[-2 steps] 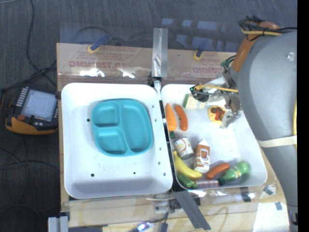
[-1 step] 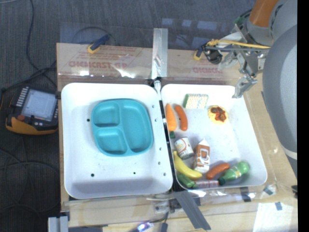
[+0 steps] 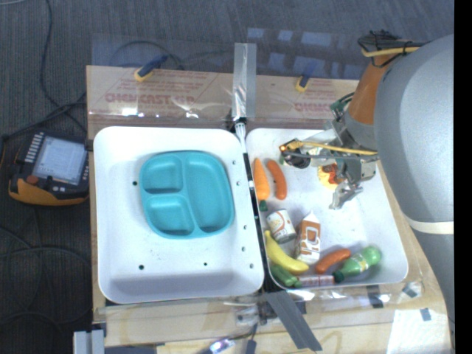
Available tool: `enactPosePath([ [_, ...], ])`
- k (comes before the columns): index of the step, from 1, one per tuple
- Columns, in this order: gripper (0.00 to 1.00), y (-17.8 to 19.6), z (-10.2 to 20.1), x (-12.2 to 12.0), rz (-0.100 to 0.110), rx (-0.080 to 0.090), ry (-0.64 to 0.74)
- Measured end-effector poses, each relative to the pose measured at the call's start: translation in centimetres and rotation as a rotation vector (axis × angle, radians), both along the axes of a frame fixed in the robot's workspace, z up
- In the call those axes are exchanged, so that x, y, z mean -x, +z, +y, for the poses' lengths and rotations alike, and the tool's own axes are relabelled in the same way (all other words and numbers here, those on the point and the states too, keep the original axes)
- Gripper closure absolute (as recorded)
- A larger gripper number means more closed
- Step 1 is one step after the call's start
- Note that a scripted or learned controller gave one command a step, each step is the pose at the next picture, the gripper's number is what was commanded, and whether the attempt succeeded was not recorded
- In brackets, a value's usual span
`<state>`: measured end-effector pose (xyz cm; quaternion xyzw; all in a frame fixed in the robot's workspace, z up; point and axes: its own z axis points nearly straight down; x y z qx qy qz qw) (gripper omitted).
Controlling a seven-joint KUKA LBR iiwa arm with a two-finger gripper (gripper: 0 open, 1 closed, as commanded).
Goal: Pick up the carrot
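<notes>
The carrot (image 3: 259, 178) is a slim orange piece with a green end. It lies lengthwise along the left wall of the right bin (image 3: 383, 220), beside a red-orange sausage (image 3: 277, 179). My gripper (image 3: 345, 191) hangs over the right side of that bin, well to the right of the carrot and apart from it. Nothing is visible in its grasp. The grey arm with its orange band (image 3: 365, 98) comes in from the upper right and covers the bin's far right corner.
A teal divided plate (image 3: 186, 192) sits in the left bin (image 3: 125, 271). At the front of the right bin lie a small can (image 3: 281, 225), a carton (image 3: 310, 239), a banana (image 3: 282, 260), an orange-red piece (image 3: 332, 259) and a green piece (image 3: 363, 262).
</notes>
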<state>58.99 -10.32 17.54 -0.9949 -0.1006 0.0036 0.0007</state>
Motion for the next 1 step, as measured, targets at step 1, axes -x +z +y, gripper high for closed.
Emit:
enactPosePath([
  [1,0.0,9.43,-1.78,-6.35,-0.004,0.001,0.003],
])
